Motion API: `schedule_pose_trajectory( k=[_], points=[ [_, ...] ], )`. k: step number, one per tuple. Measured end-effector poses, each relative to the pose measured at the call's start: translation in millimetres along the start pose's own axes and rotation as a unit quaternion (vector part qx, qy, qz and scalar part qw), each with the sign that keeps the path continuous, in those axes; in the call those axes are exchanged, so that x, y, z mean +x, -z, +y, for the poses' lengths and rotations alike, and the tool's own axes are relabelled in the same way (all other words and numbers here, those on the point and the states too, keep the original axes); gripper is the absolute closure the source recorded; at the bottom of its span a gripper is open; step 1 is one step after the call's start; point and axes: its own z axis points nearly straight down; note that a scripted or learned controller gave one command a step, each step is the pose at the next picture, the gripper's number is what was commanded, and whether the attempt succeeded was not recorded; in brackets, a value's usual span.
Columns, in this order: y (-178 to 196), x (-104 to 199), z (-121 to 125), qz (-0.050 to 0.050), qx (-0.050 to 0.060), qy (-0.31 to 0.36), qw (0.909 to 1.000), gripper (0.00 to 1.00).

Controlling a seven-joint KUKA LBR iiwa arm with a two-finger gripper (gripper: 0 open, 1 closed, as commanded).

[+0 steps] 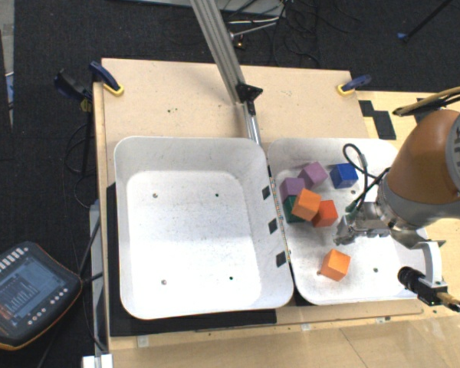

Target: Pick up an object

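The right bin [383,290] holds several small blocks. Two purple blocks [314,173] and a blue block [343,175] lie toward its far side. A green block [290,208], an orange block [307,203] and a red-orange block [326,214] cluster near the bin's left wall. Another orange block [336,264] lies alone nearer the front. My gripper [351,231] hangs low over the bin floor, just right of the red-orange block and above the lone orange block. I see nothing held in it.
The left bin [138,159] stands beside the right one, their walls meeting at the middle. A slanted metal pole [218,41] comes down to the bins' far edge. A teach pendant [23,294] lies off the bench at front left.
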Motion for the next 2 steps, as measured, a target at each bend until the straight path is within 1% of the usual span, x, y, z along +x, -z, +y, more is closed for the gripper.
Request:
schedule_pose_trajectory(
  k=[1,2],
  points=[
    [63,-1,4,-0.001,-0.003,0.001,1.0,1.0],
    [103,-1,6,-0.001,-0.002,0.001,1.0,1.0]
  ],
)
